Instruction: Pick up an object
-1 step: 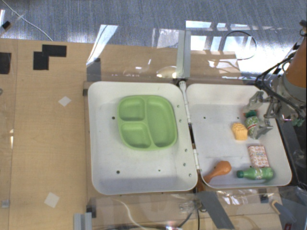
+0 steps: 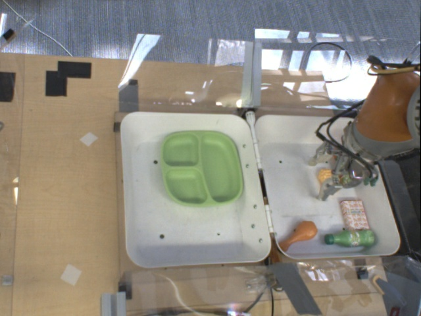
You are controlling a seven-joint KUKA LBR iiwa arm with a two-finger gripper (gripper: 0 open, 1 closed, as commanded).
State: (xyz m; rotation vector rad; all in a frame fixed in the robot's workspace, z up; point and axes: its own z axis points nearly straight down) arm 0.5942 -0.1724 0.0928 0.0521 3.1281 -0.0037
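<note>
Pincer in right bin, clamped on small yellow object.

I've got a small yellow object sitting right at the gripper, too blurred for me to name, and I can't tell whether it's touching. Just below the tool, a pink box lies flat. Further below, a green bottle rests on its side. Off to the lower left, an orange gourd-shaped piece lies against the bin edge.
</note>
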